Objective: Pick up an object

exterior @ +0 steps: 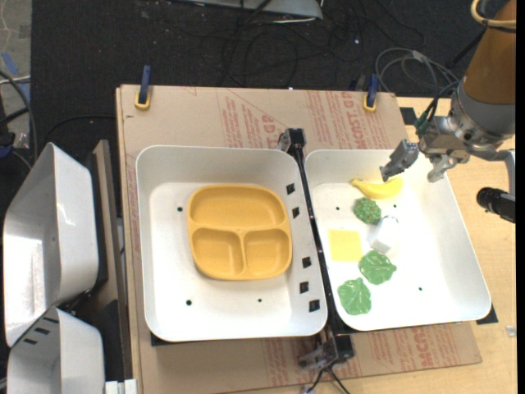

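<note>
Tool [420, 165] just above banana [379, 188]

We see both white bins [164, 220] as smooth, faintly glossy plastic, on a matt brown cardboard sheet [246, 113] with red print. The divided yellow tray [240, 230] in the left bin looks like smooth plastic. The gripper [417, 164] looks like dull grey metal.

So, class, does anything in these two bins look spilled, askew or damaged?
Nothing stands out. The yellow divided tray lies flat in the left bin; the banana, green pieces and yellow square sit loose in the right bin.
</note>
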### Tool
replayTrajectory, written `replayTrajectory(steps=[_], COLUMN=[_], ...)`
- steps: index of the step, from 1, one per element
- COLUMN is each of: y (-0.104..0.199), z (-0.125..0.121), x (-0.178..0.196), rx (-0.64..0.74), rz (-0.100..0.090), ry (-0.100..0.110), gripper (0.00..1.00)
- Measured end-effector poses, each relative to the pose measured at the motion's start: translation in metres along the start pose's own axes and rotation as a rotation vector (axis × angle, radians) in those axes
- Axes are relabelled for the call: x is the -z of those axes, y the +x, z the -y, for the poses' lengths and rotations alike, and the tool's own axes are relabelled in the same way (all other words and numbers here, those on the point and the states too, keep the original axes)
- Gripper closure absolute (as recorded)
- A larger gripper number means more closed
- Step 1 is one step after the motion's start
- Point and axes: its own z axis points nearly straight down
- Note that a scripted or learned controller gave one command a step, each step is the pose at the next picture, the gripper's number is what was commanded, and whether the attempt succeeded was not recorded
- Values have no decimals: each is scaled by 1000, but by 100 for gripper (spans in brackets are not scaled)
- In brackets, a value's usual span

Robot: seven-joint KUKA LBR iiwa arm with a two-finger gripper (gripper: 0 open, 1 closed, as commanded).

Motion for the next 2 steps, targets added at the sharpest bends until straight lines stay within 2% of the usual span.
replayTrajectory(steps=[1, 2], y=[0, 6], z=[-2, -9], x=[7, -48], rx=[2, 2], rz=[2, 1], ry=[-12, -8], gripper=[0, 0])
